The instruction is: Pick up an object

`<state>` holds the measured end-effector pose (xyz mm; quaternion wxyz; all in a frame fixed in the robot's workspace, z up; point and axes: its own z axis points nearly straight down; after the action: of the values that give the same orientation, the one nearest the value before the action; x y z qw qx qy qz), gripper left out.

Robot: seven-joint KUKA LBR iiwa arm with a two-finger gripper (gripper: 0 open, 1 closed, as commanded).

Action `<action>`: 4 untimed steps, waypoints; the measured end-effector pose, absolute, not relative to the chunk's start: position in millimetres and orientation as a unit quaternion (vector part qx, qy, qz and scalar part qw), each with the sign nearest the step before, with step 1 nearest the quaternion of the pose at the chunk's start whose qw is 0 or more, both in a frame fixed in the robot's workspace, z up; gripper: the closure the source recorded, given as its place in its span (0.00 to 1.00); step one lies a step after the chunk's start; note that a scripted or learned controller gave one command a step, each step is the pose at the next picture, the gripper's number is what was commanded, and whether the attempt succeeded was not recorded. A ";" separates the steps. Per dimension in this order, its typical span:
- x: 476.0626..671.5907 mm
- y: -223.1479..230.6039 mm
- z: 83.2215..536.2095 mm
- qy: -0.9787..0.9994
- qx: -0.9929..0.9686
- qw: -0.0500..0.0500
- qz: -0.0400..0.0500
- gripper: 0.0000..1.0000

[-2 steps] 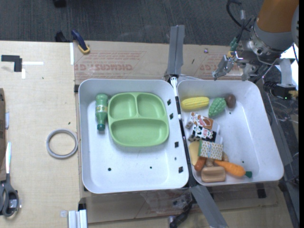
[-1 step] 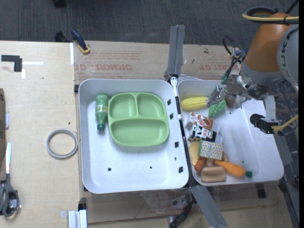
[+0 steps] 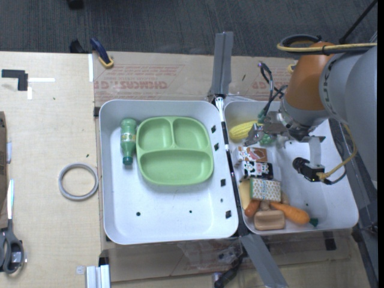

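Observation:
My gripper [image 3: 261, 135] hangs low over the back left part of the right bin [image 3: 336, 204], right beside a yellow corn cob [image 3: 241, 129]. Nothing is visibly held. In front of it lie a red and white carton [image 3: 254, 155], a black and white cow-patterned piece [image 3: 259, 170], a tan checkered block [image 3: 266, 189], an orange carrot [image 3: 290, 212] and a brown bread piece [image 3: 269, 220]. The left bin [image 3: 120, 215] holds a green divided plate [image 3: 175, 150] and a green bottle [image 3: 128, 140] lying at the plate's left.
The arm's orange band [image 3: 309, 83] and grey body cover the right bin's back right. A grey post [image 3: 222, 65] rises behind the wall between the bins. On the bench at left lie a tape ring [image 3: 78, 180] and scissors [image 3: 11, 245].

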<state>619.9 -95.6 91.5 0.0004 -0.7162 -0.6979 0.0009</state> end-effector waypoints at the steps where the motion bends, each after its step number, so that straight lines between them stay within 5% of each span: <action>1: 658.9 -110.8 92.3 -0.815 -0.579 -0.001 0.000 0.00; 2: 659.4 -112.5 102.3 -0.814 -0.581 -0.002 0.000 1.00; 3: 659.1 -85.6 191.8 -0.740 -0.673 -0.001 0.000 1.00; 4: 659.2 -85.6 191.8 -0.740 -0.672 -0.001 0.000 0.00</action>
<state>659.2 -85.6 191.8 -0.0007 -0.6725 -0.7401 0.0004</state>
